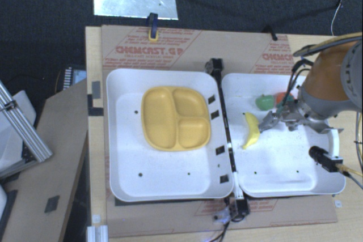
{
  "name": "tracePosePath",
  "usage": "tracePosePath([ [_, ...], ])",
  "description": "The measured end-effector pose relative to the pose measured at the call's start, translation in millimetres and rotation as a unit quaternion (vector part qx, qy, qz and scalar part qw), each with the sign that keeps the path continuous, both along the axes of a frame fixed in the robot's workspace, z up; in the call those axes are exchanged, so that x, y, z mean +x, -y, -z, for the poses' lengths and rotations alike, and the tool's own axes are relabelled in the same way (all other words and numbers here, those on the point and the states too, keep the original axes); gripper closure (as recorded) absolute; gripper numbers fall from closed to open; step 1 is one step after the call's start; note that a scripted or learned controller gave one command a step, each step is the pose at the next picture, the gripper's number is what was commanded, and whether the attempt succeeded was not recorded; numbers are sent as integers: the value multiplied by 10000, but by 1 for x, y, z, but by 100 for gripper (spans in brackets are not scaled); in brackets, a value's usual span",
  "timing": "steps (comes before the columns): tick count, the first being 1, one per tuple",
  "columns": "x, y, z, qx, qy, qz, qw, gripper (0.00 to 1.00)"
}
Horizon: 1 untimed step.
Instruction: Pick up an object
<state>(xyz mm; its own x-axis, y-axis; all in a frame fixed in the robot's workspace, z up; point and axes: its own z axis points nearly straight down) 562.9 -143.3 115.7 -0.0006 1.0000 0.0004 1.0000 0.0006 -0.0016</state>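
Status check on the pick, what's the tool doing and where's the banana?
Tool low in right bin, beside banana, nothing visibly held. Banana lying on bin floor. Green object and orange object close behind the tool.

Single fixed camera above the desk (187, 42), looking down at a slant, mid distance; both white bins (127, 178) fully in frame side by side, arm (334, 73) enters from the right edge
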Motion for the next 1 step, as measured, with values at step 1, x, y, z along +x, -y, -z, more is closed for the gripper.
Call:
tracePosePath([
  [1,1,0,-13,-6,22,0,10000,100],
])
